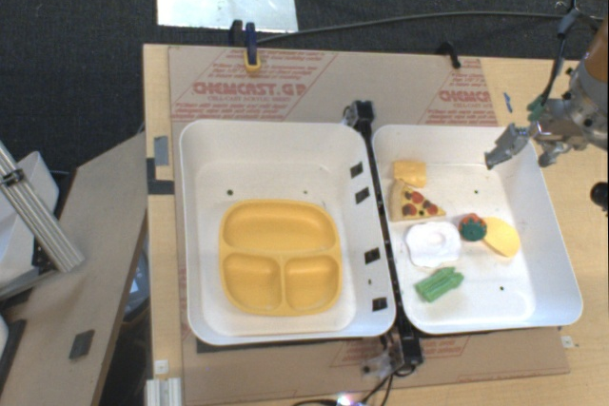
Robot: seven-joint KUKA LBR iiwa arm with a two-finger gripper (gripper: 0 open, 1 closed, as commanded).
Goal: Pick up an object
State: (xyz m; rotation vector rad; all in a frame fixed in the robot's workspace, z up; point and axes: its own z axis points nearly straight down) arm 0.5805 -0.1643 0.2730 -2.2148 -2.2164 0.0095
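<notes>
The right bin [552,295] holds several toy foods. They are a yellow cheese block [410,172], a pizza slice [416,203], a white round piece [433,243], a red and green fruit [472,227], a yellow wedge [502,239] and a green piece [439,283]. My gripper [521,155] hangs over the bin's far right corner, above and to the right of the foods. It is open, with nothing between its fingers. One finger [499,153] points left toward the bin's middle.
The left bin [205,166] holds a yellow divided plate [281,256]. A black hinge strip [373,204] runs between the bins. Clamps [250,48] stand at the bench's far edge, and a cable crosses behind the bins.
</notes>
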